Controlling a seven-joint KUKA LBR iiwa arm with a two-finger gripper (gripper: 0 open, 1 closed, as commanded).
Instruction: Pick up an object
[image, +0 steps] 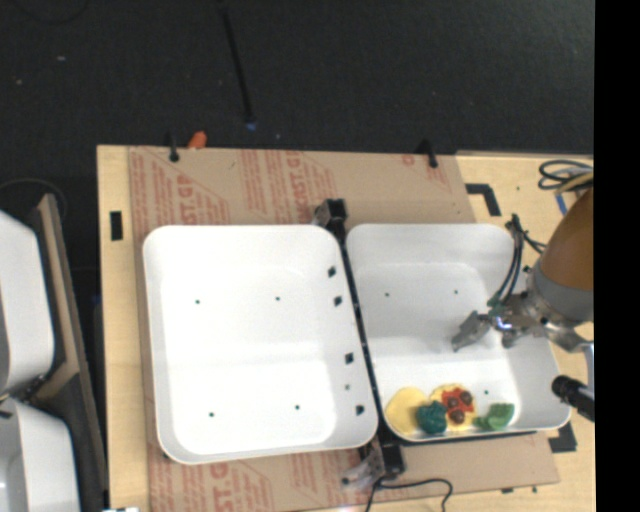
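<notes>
White bins (250, 440) sit side by side, and we see the arm (567, 265) over the right one, its gripper (487, 330) spread wide and empty (poised, we judge) above toys (452, 408) heaped along the near wall.

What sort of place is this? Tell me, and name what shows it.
Probably a robotics lab grasping bench: two shallow white bins side by side on a board, a claw over the right bin, and small coloured objects clustered in its near corner.
</notes>
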